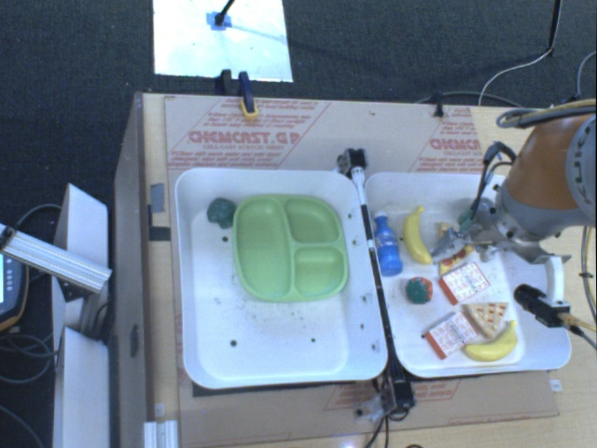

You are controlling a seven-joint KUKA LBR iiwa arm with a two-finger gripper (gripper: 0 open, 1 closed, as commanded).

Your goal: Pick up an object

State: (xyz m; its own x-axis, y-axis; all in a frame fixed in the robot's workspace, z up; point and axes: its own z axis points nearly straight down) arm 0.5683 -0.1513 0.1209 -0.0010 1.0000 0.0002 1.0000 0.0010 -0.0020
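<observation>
The arm [550, 171] is reaching in from three o'clock, its orange band sitting over the upper right corner of the right bin [401, 187]. The gripper [454, 241] is hanging low inside that bin, near its middle and toward the one o'clock side, and whether it is apart or together cannot be told, since the metal there is blurring into a grey tangle. Nothing is visibly sitting between its tips.

A banana [416, 236] is lying just at nine o'clock of the gripper, running roughly twelve to six. A blue bottle [386, 246] is lying farther toward nine o'clock, close against the wall between the bins. A red-and-white card [465, 282] is resting just at six o'clock of the gripper. A small red-and-green ball [419, 290] is sitting at seven o'clock of it. Toward five o'clock, a wedge [488, 316] of toy pizza is lying beside a second card [450, 333], and a second banana [495, 343] is curving along the bin's lower right corner.

In the left bin [270, 357], a green tray [289, 248] with three compartments is lying a little above the centre, and a dark green lump [221, 212] is sitting at its ten o'clock corner, touching or nearly touching its rim.
</observation>
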